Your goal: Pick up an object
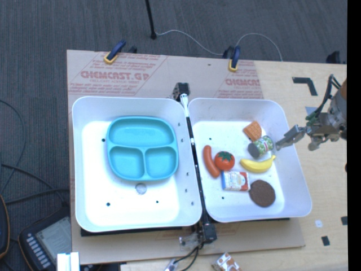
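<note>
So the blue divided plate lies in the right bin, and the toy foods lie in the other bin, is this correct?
Not quite. The camera view shows the blue divided plate in the left bin; the toy foods, such as the banana and tomato, lie in the other bin.

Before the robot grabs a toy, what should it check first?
1. Toys to pick in the right bin: ok; banana, tomato, hot dog, cookie, carton, cracker and can lie there.
2. End effector over that bin: ok, at its right rim.
3. Nearest toy: ok, the can, just beside the end effector.
4. Already holding something: cannot tell.
5. Room around the can: not ok; banana and cracker crowd it.
6. Blue tray out of the way: ok, left bin.
</note>
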Controlling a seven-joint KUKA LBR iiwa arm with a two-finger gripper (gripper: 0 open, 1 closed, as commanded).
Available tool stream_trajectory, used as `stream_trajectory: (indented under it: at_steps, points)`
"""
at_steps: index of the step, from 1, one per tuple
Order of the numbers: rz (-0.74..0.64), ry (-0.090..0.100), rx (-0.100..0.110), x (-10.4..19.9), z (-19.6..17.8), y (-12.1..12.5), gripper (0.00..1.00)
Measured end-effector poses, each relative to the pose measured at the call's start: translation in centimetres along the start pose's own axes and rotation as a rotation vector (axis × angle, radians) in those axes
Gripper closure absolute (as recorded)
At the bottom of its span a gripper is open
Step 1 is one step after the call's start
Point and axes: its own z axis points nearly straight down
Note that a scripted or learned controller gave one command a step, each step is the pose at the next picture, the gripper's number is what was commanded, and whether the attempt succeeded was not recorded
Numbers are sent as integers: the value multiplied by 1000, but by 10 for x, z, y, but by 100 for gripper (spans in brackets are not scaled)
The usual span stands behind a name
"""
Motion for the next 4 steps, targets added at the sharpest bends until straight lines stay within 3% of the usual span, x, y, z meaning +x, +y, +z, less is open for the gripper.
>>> stream_trajectory:
  at_steps: [1,2,3,4]
  points:
    - [-7,12,-12,-1,154,20,0]
    - [0,-6,-13,25,169,-27,0]
    - [2,-8,-14,24,158,-26,100]
    - [2,-7,-14,24,158,-27,0]
